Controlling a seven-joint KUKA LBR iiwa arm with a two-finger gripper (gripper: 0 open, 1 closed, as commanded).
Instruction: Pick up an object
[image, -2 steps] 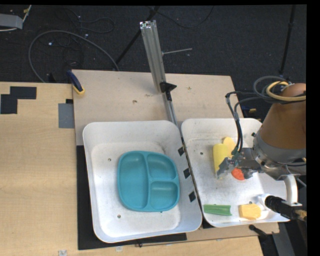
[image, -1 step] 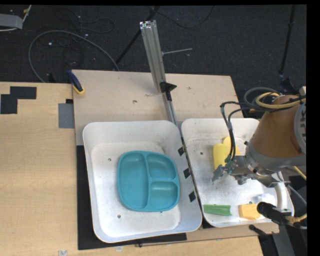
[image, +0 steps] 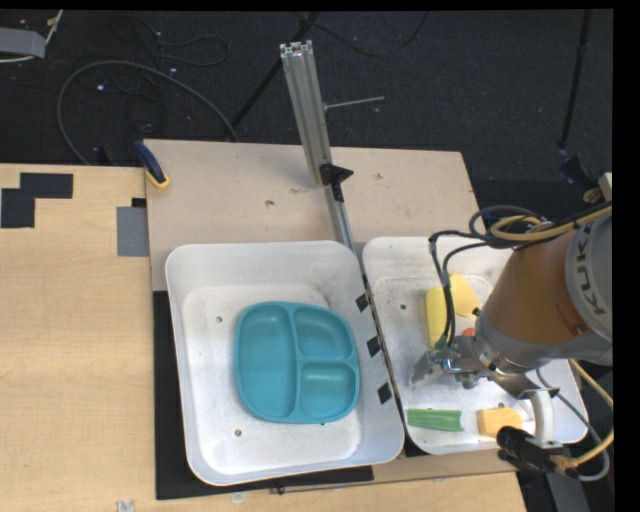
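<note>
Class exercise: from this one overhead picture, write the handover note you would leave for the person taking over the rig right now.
Gripper: low inside the right bin, beside the yellow object; finger state unclear, nothing visibly held.
Right bin items: yellow object at centre, green piece and a small yellow-and-white item near the front edge.
Left bin: teal divided plate.
Done: arm lowered into the bin.
Left: grasp and lift an object.

gripper (image: 428, 368) low in right bin (image: 395, 262) | yellow object (image: 440, 308) just behind | teal tray (image: 296, 361) in left bin (image: 200, 330)
</note>
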